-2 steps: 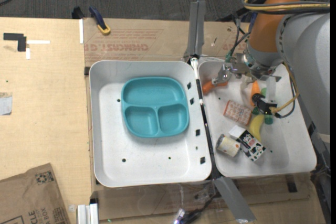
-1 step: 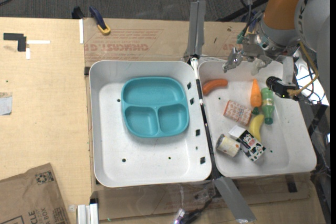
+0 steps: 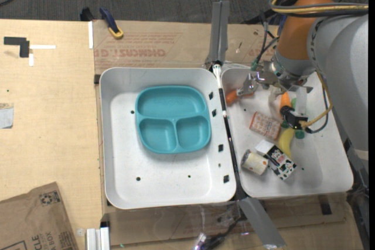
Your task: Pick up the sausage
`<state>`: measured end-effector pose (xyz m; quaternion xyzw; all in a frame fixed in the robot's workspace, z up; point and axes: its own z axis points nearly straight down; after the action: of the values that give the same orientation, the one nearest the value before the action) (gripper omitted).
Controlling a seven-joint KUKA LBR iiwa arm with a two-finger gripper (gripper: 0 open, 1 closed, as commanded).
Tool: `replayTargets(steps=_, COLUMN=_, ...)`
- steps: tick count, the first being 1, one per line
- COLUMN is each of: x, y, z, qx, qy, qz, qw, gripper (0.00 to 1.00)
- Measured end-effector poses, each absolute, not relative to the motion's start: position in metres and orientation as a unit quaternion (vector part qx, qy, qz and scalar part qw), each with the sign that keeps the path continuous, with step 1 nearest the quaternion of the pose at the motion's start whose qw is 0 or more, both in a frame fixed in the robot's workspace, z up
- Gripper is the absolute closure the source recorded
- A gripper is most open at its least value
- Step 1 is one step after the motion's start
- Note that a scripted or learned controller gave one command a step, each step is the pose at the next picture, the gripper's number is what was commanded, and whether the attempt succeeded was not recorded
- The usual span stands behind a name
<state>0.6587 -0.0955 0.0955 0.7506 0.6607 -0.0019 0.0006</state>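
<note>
The sausage (image 3: 231, 96), a short orange-red piece, lies at the left wall of the right bin (image 3: 328, 181), near its back corner. My gripper (image 3: 251, 84) hangs just right of it and slightly behind, low over the bin's back left part. Its metal tip points toward the sausage with a small gap between them. The orange-banded wrist (image 3: 296, 38) rises behind it and hides part of the bin's back edge.
The right bin also holds a pink packet (image 3: 265, 124), a banana (image 3: 285, 140), a small can (image 3: 255, 162), a black-and-white box (image 3: 282, 163) and an orange item (image 3: 285, 100). The left bin (image 3: 117, 173) holds a teal divided plate (image 3: 173, 119).
</note>
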Motion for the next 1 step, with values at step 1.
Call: replayTargets(steps=1, x=0.6596, y=-0.095, z=0.1051, qx=0.751, qy=0.661, qz=-0.0003, qw=0.001, gripper=1.0)
